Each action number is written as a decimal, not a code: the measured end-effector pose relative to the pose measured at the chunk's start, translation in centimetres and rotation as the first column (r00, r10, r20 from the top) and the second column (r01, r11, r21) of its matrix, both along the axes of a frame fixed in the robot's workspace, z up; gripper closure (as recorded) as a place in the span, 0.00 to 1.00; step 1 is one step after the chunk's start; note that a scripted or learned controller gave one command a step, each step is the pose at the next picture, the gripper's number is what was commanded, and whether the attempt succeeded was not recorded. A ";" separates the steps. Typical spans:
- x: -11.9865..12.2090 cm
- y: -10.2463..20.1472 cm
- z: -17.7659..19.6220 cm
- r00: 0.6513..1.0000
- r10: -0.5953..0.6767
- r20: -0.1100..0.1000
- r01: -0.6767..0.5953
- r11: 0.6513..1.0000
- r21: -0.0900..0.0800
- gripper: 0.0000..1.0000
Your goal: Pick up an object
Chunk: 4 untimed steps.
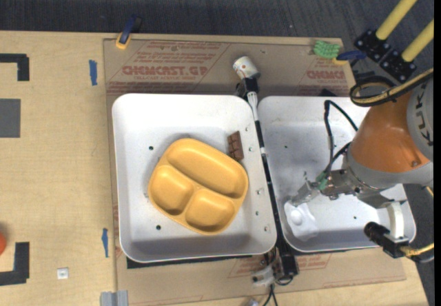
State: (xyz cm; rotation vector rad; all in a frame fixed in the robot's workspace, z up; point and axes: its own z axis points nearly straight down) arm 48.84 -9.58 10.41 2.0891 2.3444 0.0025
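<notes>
A yellow three-compartment plate (198,185) lies upside down in the middle of the left bin (131,160). A small brown block (235,145) rests by that bin's right wall. In the right bin (289,118), a small white object (300,218) sits in the near left corner. My gripper (305,194) hangs low over the right bin, pointing left and down, just above and beyond the white object. Nothing visible is in its grasp.
The grey arm with its orange band (387,143) covers the right bin's right half. A black cable (331,125) loops over that bin. A white-capped post (243,67) stands behind the divider between the bins. Yellow rods (410,1) cross the far right corner.
</notes>
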 end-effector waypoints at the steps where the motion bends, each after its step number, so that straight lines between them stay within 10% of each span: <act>1: 5.3 -3.0 -1.9 0.993 0.114 0.000 -0.114 0.993 0.000 0.00; 2: -0.3 -1.7 -1.6 0.993 -0.113 0.022 0.113 0.994 -0.004 0.00; 3: 4.4 -0.4 -1.8 0.990 -0.139 0.002 0.139 0.990 0.000 0.00; 4: -0.9 0.0 -1.9 1.000 -0.027 0.000 0.027 1.000 0.000 0.00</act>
